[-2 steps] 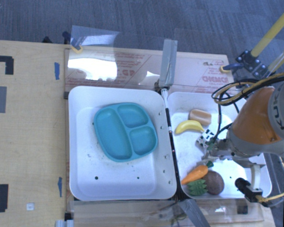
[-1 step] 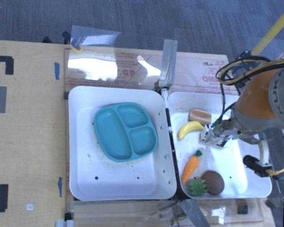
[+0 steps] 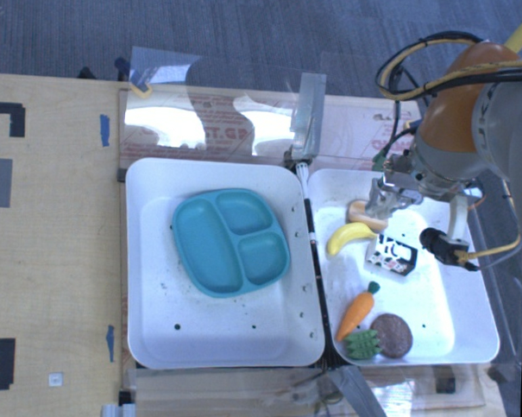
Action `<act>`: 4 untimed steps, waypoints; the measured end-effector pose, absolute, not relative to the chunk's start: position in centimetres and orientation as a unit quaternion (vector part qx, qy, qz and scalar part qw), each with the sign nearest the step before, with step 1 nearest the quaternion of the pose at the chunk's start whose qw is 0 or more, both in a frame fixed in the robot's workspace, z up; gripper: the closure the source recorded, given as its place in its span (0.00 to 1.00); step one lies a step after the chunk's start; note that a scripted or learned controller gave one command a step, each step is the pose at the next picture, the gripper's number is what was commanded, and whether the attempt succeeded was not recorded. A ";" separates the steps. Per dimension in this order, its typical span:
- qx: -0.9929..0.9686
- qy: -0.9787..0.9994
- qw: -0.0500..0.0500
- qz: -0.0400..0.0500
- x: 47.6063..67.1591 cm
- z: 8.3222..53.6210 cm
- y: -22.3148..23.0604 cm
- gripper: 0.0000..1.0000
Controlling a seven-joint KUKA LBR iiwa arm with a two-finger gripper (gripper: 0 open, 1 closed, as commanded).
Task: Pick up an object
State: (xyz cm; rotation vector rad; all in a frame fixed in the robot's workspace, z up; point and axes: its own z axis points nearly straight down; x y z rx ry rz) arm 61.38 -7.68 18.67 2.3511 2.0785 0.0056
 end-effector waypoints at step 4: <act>0.570 0.821 0.017 0.011 59.6 11.4 -11.0 1.00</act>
